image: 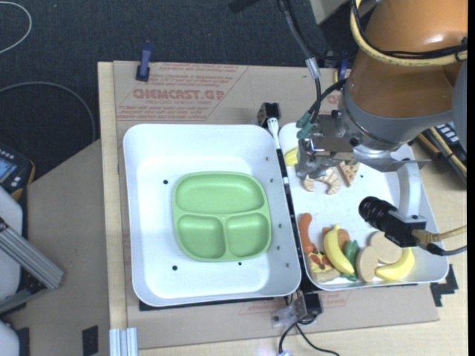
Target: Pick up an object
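A glossy orange-and-grey arm leans over the far end of the right bin (434,273), its metal gripper (320,170) lowered among moulded plastic toy food; whether its fingers are wide or narrow cannot be told. Near the bin's front lie a curved yellow banana (338,249), a slim orange carrot (306,232) and a round cookie (369,262). The left bin (141,199) holds a smooth pale-green divided plate (221,215).

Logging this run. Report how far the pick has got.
Done: the arm is down over the right bin, gripper low among the toy food. In hand: nothing visibly held. Left: a grasp and lift; bananas lie in the pile, the green tray sits in the left bin.
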Controlling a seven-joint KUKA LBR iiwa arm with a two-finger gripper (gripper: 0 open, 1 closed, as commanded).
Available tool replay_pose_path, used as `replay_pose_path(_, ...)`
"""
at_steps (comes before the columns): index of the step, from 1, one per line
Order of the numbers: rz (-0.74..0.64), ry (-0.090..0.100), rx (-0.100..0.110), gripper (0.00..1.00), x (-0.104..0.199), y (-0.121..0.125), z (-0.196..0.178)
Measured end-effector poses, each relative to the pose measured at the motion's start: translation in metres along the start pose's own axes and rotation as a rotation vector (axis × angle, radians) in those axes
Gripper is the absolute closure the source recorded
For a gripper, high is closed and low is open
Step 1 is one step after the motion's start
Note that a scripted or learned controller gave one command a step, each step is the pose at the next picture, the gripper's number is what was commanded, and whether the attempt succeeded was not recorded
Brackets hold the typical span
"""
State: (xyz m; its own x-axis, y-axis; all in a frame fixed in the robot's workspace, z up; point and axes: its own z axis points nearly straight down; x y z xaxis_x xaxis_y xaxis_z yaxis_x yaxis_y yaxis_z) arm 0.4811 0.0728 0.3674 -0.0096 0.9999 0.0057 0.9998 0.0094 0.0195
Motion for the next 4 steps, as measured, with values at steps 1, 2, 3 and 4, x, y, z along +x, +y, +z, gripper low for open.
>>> replay_pose_path(1,0.015,-0.006,0.026,1.00,-0.067,-0.004,0.070)
replay_pose_path(2,0.003,-0.004,0.025,1.00,0.019,-0.005,0.106)
replay_pose_path(3,0.013,-0.007,0.029,1.00,-0.004,-0.007,0.187)
replay_pose_path(4,0.011,-0.005,0.019,1.00,-0.003,-0.005,0.173)
